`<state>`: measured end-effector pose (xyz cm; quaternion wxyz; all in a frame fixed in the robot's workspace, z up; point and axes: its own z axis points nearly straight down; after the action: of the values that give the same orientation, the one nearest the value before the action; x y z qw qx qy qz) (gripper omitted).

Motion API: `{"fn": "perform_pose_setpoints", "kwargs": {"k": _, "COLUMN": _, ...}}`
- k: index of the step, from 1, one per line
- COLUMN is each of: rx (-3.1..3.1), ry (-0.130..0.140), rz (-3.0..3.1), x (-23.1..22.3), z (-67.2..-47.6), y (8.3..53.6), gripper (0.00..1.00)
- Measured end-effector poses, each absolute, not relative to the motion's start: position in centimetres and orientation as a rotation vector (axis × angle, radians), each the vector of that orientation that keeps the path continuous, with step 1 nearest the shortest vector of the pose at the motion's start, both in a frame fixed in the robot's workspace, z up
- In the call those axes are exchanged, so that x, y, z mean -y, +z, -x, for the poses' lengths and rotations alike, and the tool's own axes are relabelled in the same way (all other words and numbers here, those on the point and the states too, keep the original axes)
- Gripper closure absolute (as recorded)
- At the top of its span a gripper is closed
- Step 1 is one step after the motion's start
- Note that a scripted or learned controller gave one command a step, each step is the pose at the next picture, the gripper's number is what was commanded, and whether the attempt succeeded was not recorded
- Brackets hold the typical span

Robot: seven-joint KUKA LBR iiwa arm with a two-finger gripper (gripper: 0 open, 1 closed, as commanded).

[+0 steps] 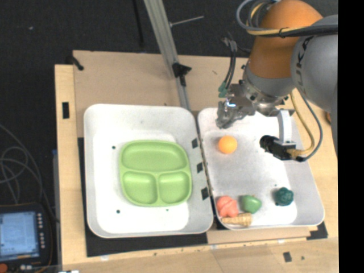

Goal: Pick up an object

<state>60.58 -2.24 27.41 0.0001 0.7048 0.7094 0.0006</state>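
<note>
Gripper (226, 117) hangs over the right bin (301, 186), far-left corner; can't tell how wide it's open, nothing visibly held. Orange ball (227, 145) just below it in the bin. Pink toy (226, 205), green toy (249, 203), dark green toy (283, 196) along near edge. Green divided plate (154, 172) in left bin (102, 152)
</note>
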Motion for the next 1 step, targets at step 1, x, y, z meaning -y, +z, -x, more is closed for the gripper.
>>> {"fn": "perform_pose_setpoints", "kwargs": {"k": 1, "rx": -2.228, "ry": -0.001, "rz": -2.215, "x": -2.22, "z": -59.94, "y": 25.43, "gripper": 1.0}}
